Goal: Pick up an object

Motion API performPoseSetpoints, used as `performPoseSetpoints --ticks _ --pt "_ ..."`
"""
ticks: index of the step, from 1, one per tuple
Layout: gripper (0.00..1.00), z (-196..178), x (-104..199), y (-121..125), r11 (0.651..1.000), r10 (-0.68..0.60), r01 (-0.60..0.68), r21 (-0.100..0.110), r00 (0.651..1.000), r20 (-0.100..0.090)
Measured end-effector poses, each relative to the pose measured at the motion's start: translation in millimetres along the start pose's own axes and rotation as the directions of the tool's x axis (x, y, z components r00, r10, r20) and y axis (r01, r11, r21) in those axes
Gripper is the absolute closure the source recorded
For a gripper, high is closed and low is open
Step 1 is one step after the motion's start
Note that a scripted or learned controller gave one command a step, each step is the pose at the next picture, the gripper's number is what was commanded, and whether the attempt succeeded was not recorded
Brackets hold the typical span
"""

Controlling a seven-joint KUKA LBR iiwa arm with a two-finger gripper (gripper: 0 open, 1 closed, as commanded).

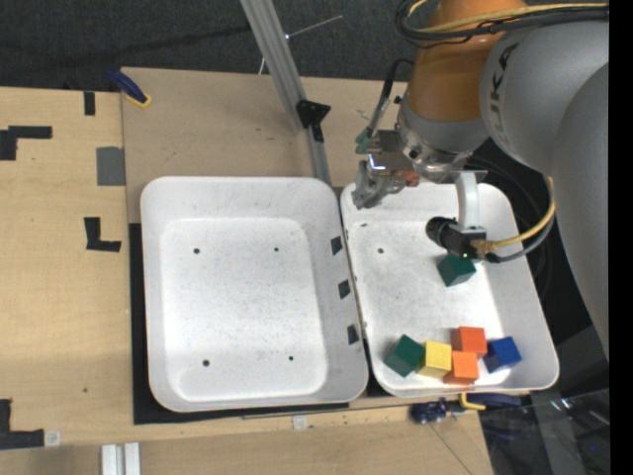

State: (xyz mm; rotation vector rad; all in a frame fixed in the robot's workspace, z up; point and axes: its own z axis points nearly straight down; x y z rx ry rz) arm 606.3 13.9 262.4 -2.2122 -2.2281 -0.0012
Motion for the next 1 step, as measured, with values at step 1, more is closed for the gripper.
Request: performPoseSetpoints --ticks 1 --pt "1.0 18.4 47.5 4.1 1.0 0.001 -0.001 0.003 1.0 0.001"
